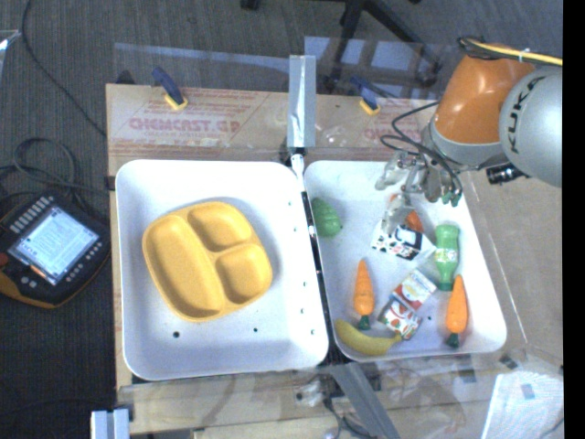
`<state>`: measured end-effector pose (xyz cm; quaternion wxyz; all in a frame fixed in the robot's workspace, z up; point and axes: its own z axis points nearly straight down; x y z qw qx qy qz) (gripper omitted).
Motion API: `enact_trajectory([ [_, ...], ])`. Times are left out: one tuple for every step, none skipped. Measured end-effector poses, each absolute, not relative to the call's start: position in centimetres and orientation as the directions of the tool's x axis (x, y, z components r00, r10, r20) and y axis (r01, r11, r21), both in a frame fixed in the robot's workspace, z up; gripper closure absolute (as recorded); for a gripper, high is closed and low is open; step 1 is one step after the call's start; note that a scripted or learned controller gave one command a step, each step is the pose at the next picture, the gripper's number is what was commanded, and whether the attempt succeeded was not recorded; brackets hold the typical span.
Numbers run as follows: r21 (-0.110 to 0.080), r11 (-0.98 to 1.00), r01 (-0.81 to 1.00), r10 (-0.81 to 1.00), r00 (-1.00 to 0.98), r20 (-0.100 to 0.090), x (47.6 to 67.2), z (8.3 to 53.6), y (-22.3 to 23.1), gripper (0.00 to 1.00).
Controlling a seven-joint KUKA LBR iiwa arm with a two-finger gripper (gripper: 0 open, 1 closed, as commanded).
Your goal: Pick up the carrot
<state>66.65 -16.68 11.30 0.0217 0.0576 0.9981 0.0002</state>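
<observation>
Banana (366, 339): lay at the right bin's (340, 179) near edge.
Carrots: one (363, 287) stood just above the banana; another (456, 310) lay near the bin's right wall.
Gripper (408, 210): hung over a small carton (397, 239); whether its fingers were apart, I couldn't tell.
Left bin (137, 327): held a yellow divided tray (208, 259).

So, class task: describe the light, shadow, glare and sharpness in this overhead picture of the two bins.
Camera view: even, soft light; the yellow tray throws only a faint shadow on the left bin; mild glare whitens the right bin; the gripper looks blurred and its fingers are hard to make out; the carrots are small but fairly sharp.
</observation>
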Motion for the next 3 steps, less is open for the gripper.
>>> enact_trajectory([
  [-0.022, 0.994, -0.108, -0.109, -0.993, -0.036, 67.2, 11.3, -14.3, 0.00],
  [-0.029, 0.952, -0.305, -0.306, -0.951, -0.034, 67.5, 11.3, -12.7, 0.00],
  [-0.036, 0.832, -0.554, -0.555, -0.832, -0.029, 68.2, 11.3, -10.5, 0.00],
])
